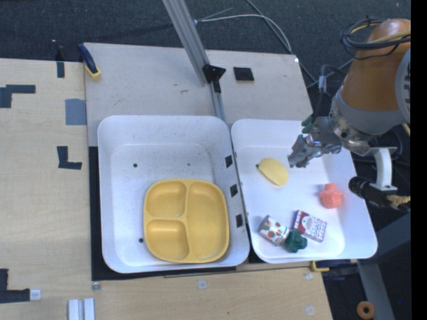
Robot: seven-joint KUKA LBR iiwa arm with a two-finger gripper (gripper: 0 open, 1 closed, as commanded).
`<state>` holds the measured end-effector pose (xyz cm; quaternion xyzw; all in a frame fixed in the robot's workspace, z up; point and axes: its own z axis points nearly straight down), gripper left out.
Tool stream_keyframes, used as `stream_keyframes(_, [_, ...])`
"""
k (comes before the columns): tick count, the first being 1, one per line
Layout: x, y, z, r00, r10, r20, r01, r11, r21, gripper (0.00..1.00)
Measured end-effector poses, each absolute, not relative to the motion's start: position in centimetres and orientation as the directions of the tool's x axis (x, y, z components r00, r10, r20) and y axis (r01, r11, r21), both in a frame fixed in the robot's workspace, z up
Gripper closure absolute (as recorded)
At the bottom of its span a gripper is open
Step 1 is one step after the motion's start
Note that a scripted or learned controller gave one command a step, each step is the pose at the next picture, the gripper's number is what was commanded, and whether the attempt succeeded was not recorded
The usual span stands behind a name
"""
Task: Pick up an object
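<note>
Arm [377, 79] comes in from the right, orange band above the wrist, gripper [298, 159] hanging over the right bin [253, 135] near its upper middle. Fingers look closed or nearly so with nothing between them, but they're dark and small, so can't tell for sure. Right under and just left of the tips sits a pale yellow rounded object [273, 171], lemon-like, lying on the bin floor, near the gripper; whether they touch, can't tell. Further right in the same bin is a small pink-red lump [331, 197]. Near the bin's front edge: a red and white carton [310, 226], a smaller printed box [272, 230] to its left, and a dark green piece [296, 243] wedged between the two, touching both. Left bin [113, 179] holds a yellow divided plate [186, 221] with three compartments, sitting toward the front. A metal post [183, 25] runs diagonally across the bench behind the bins.
</note>
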<state>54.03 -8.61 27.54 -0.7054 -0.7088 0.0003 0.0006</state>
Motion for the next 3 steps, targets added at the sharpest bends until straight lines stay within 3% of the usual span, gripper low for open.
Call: stream_keyframes(3, [51.4,6.9,26.2,-0.004,1.000,0.000,1.000,0.004,-0.003,1.00])
